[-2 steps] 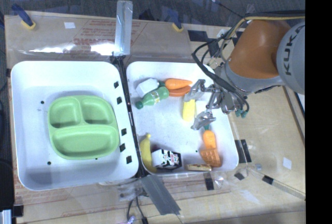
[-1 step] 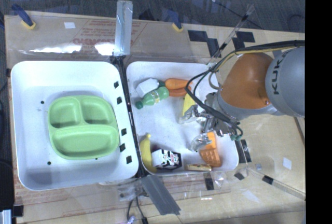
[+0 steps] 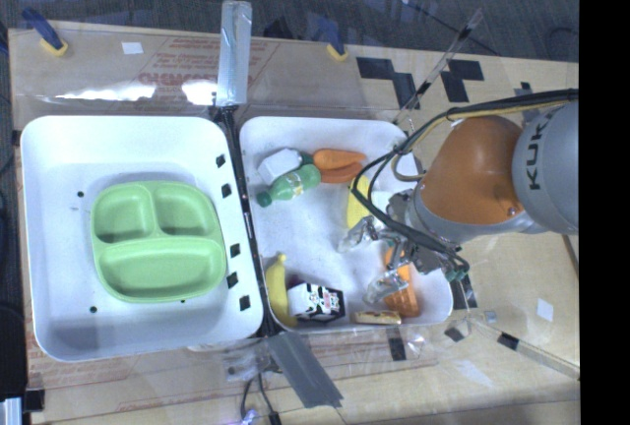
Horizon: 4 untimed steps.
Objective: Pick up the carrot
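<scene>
An orange carrot (image 3: 338,162) lies at the back of the right bin (image 3: 325,130), beside a green bottle (image 3: 291,184). My gripper (image 3: 382,264) is low in the front right corner of that bin, well in front of the carrot and apart from it. Its fingers (image 3: 358,237) stand open, straddling a second orange object (image 3: 400,299) on the bin floor that is partly hidden by the gripper. I cannot tell what that object is. Nothing is lifted.
The right bin also holds a white item (image 3: 279,162), a yellow piece (image 3: 356,209), a banana (image 3: 278,289), a black and white carton (image 3: 317,301) and a tan piece (image 3: 378,318). A green divided plate (image 3: 157,241) sits in the left bin (image 3: 49,216).
</scene>
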Tool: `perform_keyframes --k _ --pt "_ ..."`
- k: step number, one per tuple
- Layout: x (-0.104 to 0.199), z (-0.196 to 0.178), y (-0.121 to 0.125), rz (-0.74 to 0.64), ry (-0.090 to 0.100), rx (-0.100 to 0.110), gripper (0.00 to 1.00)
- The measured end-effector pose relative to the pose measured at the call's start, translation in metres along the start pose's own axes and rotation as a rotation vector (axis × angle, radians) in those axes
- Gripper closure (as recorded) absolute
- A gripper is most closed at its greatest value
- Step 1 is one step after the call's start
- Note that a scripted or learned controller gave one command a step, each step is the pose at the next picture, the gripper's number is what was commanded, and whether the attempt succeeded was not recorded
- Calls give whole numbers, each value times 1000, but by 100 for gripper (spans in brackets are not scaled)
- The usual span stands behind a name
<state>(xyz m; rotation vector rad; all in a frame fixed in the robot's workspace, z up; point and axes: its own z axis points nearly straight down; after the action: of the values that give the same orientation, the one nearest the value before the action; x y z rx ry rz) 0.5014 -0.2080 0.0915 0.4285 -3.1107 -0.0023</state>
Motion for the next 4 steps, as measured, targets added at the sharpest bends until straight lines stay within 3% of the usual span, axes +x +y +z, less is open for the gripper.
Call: perform_keyframes --k 1,2,3,4 --pt "-3 -11 2 -9 -3 1 100" --pt "-6 -21 3 -18 -5 2 100" --pt "-6 -21 3 -19 -5 2 0" --pt "12 0 3 -56 -1 1 0"
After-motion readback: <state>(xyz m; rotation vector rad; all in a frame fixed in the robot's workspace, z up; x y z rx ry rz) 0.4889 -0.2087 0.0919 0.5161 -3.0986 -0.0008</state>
